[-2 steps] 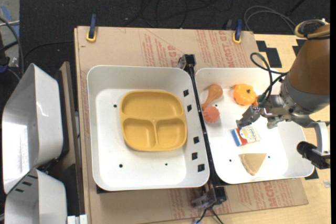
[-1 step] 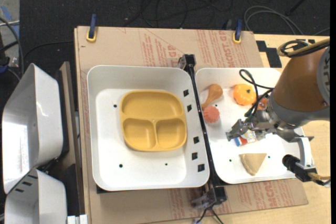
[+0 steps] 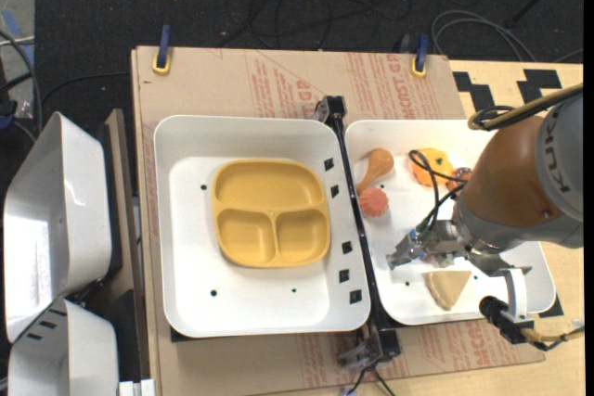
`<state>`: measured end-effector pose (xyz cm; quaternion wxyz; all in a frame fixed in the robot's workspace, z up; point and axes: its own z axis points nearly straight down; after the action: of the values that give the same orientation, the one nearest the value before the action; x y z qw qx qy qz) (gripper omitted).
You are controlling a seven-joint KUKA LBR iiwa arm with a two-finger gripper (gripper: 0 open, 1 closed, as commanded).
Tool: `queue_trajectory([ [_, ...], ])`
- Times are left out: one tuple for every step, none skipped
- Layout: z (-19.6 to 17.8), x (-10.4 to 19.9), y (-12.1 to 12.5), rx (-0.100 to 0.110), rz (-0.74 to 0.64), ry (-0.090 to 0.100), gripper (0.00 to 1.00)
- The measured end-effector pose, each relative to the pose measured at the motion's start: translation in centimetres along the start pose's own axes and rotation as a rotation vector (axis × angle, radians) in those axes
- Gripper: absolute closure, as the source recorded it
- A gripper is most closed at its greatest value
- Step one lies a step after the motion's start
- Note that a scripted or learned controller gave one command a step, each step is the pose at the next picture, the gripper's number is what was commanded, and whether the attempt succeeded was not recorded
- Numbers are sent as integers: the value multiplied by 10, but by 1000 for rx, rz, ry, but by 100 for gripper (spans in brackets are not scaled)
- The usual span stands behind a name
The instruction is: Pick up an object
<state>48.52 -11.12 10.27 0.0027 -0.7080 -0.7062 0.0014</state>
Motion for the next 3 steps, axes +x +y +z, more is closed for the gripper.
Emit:
queue_trajectory([
  [-13, 0, 1, -5, 1, -1, 100],
  [-55, 2, 1, -10, -5, -3, 100],
  [-99, 4, -1, -10, -5, -3, 100],
])
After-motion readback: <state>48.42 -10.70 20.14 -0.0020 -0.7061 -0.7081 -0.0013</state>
